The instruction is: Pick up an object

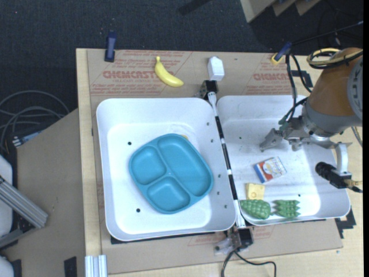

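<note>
Desk (86, 154) seen from above, carrying two shallow white bins side by side; hand (281, 140) reaches in from the right over the right bin (242, 111), its two fingers spread wide, nothing between them. Just below the hand lies a small card (270, 168) with red and blue print; further below, a yellow block (255, 190), then a green bumpy toy (255, 208) and a green leafy piece (286, 208) at the bin's near edge. Well to the hand's left, a blue divided plate (169, 172) lies in the left bin (109, 131); beyond the bins, up and to the left, a banana (166, 74) rests on the desk.
</note>
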{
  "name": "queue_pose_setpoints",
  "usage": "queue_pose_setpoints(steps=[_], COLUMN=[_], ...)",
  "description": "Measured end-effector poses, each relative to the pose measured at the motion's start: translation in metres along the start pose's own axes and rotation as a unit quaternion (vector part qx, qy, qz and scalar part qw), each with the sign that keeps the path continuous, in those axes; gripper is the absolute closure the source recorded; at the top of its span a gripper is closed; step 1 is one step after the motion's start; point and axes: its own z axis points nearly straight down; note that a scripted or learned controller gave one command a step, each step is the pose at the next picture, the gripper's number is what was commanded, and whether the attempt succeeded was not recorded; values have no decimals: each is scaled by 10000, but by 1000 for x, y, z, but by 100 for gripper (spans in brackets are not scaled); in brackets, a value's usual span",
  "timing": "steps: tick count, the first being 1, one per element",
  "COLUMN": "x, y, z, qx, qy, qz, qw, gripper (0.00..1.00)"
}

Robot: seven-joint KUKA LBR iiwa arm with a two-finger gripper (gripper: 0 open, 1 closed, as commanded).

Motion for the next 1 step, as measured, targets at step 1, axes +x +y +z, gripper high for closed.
queue_pose_setpoints(steps=[1], x=[45], y=[-27], z=[18], qx=[-35], qy=[-10], qz=[-3], qw=[10000], gripper=[0])
